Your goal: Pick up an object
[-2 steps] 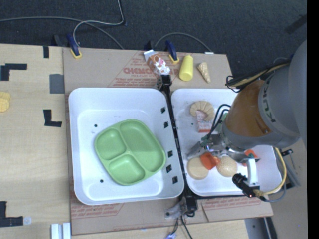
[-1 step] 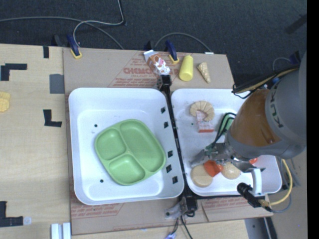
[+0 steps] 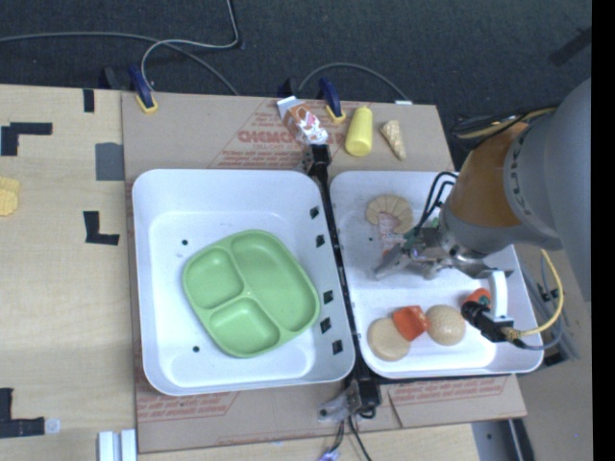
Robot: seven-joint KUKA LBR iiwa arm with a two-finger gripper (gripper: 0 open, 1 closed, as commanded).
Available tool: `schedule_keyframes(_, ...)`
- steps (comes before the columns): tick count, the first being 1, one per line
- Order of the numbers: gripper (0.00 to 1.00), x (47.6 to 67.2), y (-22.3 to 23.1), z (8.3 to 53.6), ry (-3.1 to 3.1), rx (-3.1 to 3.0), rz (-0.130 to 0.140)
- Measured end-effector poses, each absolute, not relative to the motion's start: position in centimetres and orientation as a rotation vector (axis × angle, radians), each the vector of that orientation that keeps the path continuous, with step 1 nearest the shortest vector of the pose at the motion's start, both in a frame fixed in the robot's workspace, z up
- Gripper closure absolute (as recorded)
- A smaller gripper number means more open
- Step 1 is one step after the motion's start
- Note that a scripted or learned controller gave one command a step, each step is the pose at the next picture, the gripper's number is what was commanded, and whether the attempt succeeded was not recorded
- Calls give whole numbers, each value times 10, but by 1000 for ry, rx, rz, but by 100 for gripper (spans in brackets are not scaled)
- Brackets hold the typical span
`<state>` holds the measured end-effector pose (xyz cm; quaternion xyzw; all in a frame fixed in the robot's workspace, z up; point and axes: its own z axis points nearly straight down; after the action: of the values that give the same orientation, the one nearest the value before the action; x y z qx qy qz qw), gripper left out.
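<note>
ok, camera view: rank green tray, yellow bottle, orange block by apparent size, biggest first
1. green tray, in the left bin, by far the largest.
2. yellow bottle, lying on the cardboard behind the bins.
3. orange block, in the right bin between two tan round pieces, smallest, though partly hidden.

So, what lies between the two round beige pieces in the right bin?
In the camera view, a small red-orange piece lies between the left beige piece and the right beige piece, near the front wall of the right bin.
</note>
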<state>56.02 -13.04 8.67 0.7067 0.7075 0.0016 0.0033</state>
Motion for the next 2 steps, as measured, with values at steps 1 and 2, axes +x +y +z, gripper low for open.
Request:
schedule_keyframes(1, 0, 596, -97, 85, 2221, 2216, 4)
schedule_keyframes(2, 0, 629, -97, 86, 2222, 2218, 2)
